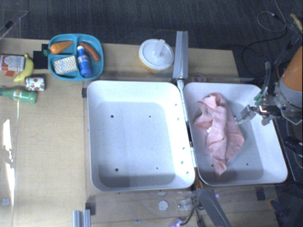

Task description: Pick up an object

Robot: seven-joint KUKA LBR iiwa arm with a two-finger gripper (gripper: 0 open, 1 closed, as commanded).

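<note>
Pink crumpled cloth [219,130] is lying in the right-hand shallow white plastic bin [268,170], filling its middle from near the far edge toward the near edge. Just beside it, over that bin's right edge, the grey two-finger tool [249,113] is hovering, holding nothing; how wide it is standing I cannot tell. Beside it, the left-hand white bin [137,136] is sitting on the desk [42,150].

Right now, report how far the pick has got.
Done: the gripper has been brought over the right bin, beside the pink cloth. In hand: nothing shows between its fingers; the cloth lies crumpled on the bin floor. Left: closing on the cloth and lifting it.
</note>
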